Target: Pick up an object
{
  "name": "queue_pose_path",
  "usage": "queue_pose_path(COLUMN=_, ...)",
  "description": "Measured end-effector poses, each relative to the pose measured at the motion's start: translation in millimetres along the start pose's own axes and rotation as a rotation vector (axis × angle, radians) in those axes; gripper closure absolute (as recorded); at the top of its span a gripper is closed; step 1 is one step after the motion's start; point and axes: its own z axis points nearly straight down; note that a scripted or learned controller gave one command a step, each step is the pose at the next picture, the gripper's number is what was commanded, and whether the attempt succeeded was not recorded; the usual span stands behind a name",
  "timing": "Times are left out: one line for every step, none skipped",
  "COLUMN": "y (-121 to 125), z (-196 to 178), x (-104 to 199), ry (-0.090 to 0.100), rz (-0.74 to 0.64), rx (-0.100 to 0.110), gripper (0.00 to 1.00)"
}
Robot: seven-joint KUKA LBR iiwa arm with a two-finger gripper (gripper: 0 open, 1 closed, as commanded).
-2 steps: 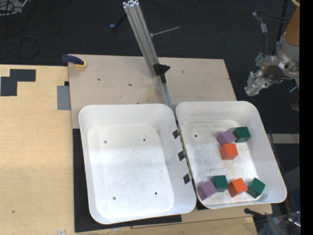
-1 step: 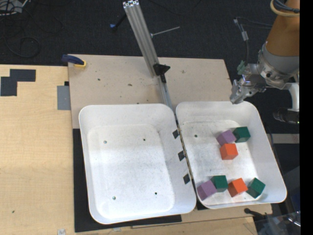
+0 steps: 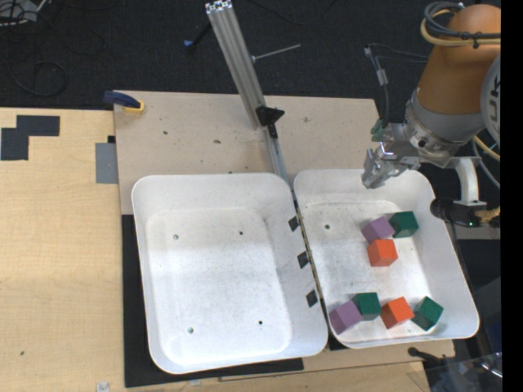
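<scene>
Lowest in frame, we see a green block [image 3: 428,312]; our gripper [image 3: 377,175] hovers upper right; its grasp state we cannot tell.

arm [image 3: 458,64] cut off at right edge — upper links unseen

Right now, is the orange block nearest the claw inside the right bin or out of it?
Inside. The orange block lies on the right bin's floor, touching a purple block, well within the rim.
</scene>
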Motion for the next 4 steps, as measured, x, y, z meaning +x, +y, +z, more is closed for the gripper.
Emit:
queue_pose_path(y=-19, z=1, x=47, ry=0.0, rz=0.0, rx=-0.001, gripper=1.0)
queue_pose_path(y=-35, z=7, x=88, ry=0.0, rz=0.0, rx=0.0, gripper=1.0)
queue_pose_path(y=-48, z=21, x=127, ry=-0.001, rz=0.0, rx=0.0, gripper=1.0)
queue_pose_path(y=-65, z=38, x=183, ry=-0.001, rz=-0.002, rx=0.0, gripper=1.0)
